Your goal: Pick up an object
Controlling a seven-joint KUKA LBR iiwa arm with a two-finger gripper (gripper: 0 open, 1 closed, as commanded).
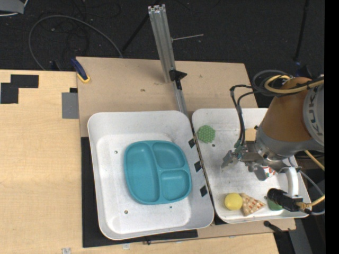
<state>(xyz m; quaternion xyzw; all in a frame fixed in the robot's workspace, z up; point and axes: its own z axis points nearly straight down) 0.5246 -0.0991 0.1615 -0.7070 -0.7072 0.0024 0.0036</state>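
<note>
While no writing is legible, the gripper [231,158] hovers over the right bin [225,126].

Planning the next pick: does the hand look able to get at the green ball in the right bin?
Probably yes. The green ball lies alone near the bin's far left corner, nothing on top of it, and the hand hangs close by.

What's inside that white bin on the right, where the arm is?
The right bin holds a green bumpy ball, a yellow ball, a pizza-slice toy and a dark green item. The arm covers the bin's far right side, so anything beneath it is hidden.
</note>
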